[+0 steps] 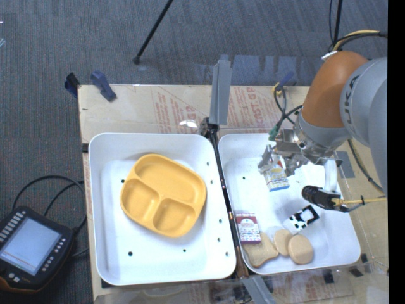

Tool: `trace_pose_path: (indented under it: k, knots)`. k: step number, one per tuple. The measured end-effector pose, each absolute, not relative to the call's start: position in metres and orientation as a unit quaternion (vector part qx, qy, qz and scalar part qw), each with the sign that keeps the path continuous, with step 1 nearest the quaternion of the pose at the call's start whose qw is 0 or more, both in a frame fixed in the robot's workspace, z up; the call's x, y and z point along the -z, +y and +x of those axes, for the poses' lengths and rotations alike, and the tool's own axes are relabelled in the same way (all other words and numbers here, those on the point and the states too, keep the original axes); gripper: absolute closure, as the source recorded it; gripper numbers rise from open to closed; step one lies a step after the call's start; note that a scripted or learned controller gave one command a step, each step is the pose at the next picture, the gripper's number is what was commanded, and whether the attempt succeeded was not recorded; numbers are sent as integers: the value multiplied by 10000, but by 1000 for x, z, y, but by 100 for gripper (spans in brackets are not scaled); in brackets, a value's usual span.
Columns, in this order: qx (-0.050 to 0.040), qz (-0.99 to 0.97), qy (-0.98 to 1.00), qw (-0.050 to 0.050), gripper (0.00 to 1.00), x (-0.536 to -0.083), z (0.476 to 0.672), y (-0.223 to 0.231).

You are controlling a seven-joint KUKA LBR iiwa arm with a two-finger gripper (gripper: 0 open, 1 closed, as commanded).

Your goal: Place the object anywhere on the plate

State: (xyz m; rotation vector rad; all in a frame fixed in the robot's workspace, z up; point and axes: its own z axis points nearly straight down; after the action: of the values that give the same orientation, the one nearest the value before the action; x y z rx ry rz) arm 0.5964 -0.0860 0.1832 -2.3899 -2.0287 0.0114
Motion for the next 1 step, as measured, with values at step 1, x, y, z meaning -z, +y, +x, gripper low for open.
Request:
trace_pose_path:
  k: [1]
  knots:
    - [-29, -6635, -7481, 32, 100, -184, 583, 28]
